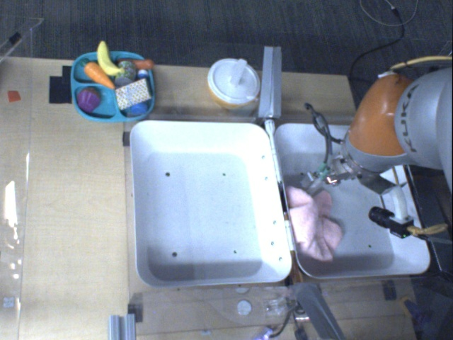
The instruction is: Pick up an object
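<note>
A pink cloth (314, 222) lies crumpled in the right bin (368, 261), against its left wall. My gripper (316, 180) is low in that bin, just above the cloth's upper edge, reaching in from the right under the orange wrist band. The cloth's top edge sits right at the gripper's tip.
The left bin (205, 204) sits beside the right one, a metal divider bar (269, 83) rising between them at the back. A blue tray of toy food (112, 83) and a white lidded cup (233, 82) stand on the bench behind. Cables run along the right bin's far edge.
</note>
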